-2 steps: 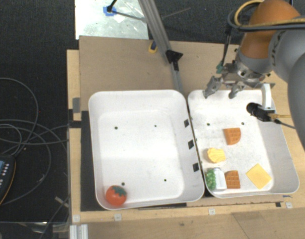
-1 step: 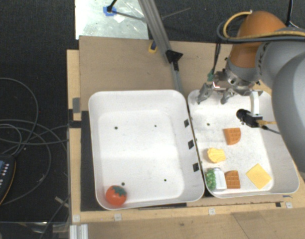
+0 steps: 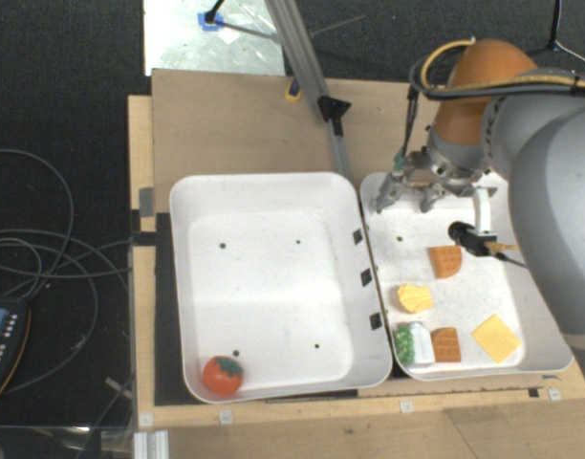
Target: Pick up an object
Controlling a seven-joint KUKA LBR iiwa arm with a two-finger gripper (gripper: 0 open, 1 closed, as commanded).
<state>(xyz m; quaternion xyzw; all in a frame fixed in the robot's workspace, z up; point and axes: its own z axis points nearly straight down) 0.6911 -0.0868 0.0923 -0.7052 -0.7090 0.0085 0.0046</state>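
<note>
Gripper (image 3: 408,195) hangs over the far end of the right bin (image 3: 536,357), close to that bin's back wall, with two grey fingers (image 3: 384,197) splayed apart and nothing between them, so it reads as wide and holding nothing. No object lies directly under it; the bin floor there is bare white. The nearest candidate is the upper waffle piece (image 3: 444,261), which sits toward the camera and slightly to the right of the gripper, with clear floor between the two. Beyond it, nearer the front edge, come the yellow corn-like piece (image 3: 415,299), the second waffle piece (image 3: 445,344), a green-and-white item (image 3: 410,343) just beside it, and the yellow cheese slice (image 3: 496,338). The tomato (image 3: 222,375) rests in the near corner of the left bin (image 3: 192,199), well apart and across the dividing walls. My judgement is that the coming move turns on travelling toward the front of the right bin, the waffle piece being the shortest reach.
</note>
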